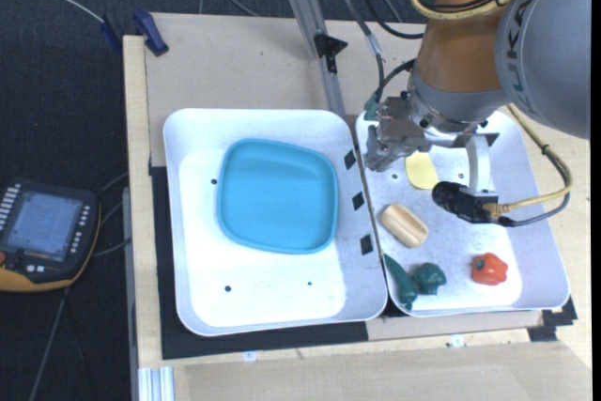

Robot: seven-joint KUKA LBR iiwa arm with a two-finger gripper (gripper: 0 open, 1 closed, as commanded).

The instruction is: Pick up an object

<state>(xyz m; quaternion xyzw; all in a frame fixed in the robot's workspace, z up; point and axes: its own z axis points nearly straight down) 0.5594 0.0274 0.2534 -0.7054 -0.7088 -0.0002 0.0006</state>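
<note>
Yellow piece [422, 170] lies in the right bin [535, 202], just right of the gripper [383, 148], likely its target; whether the gripper is clenched or released, I cannot tell. Tan block [404, 224] sits below.

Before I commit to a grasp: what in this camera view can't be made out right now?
- Gripper: dark and blurred in the camera view, open or shut unclear.
- Yellow object: upper edge covered by the wrist; full shape unknown.
- Green object: too small to identify; left end sits against the bin wall.
- Right bin: far part hidden under the arm.
</note>
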